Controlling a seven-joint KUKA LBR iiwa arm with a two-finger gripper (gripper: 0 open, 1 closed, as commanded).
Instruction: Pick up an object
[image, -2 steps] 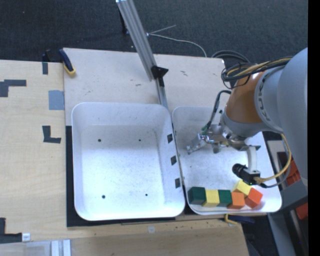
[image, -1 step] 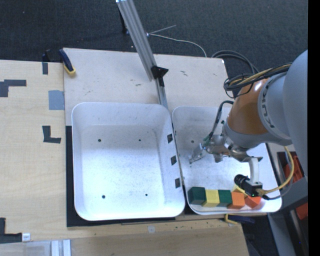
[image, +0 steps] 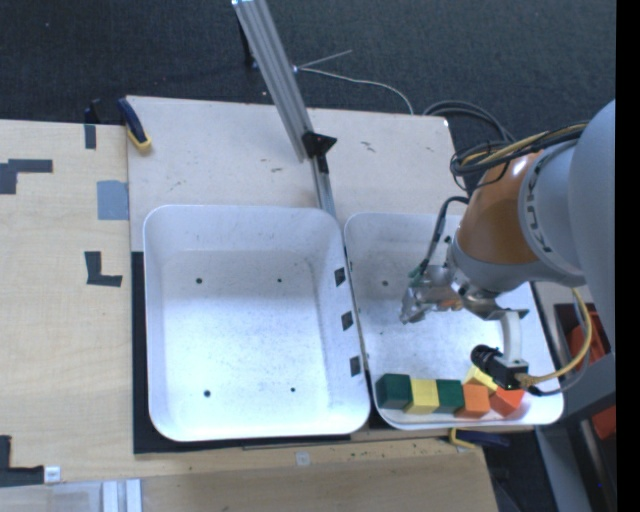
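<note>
With the gripper hanging over the middle of the right bin, its state impossible to tell, bring it toward the near wall, where the green block heads a tight row, and descend squarely over that block.

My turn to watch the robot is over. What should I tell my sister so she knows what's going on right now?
Gripper: above the right bin, near its middle, with no block between its fingers.
Blocks: a row along the right bin's near edge: dark green block, yellow block, green block, orange block, red-orange block.
Left bin: no blocks seen in it.
Done: nothing picked up.
Left: move to a block, grab it, lift.
</note>
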